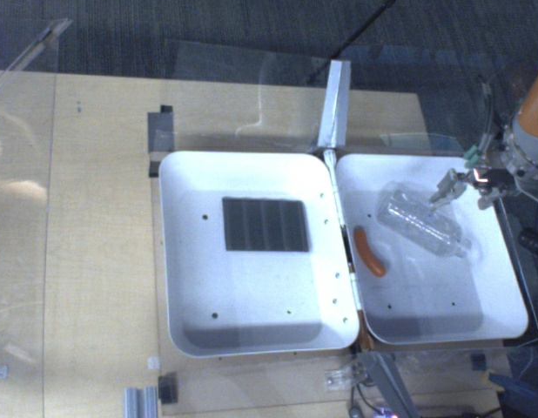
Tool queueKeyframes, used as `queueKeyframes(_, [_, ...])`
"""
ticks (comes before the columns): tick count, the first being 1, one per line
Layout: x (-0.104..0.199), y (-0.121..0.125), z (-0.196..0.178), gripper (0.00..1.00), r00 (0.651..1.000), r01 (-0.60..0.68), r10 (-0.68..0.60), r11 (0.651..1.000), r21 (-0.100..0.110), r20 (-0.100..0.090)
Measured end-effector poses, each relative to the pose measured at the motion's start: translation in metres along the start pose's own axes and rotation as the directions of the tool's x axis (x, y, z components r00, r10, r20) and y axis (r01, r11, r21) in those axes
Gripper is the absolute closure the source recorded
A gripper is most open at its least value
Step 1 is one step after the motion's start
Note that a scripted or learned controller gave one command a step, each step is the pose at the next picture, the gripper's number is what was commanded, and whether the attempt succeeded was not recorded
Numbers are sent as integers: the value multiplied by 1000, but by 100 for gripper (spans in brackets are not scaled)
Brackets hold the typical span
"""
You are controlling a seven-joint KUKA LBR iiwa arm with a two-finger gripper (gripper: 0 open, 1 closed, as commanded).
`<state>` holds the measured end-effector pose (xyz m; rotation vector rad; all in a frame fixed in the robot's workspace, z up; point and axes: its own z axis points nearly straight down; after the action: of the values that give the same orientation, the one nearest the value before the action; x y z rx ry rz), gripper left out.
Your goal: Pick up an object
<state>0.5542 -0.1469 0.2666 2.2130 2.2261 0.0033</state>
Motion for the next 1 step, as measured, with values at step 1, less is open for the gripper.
queueKeyframes(1, [1,2,-11,100,1000,4,-4,1000,-6,1])
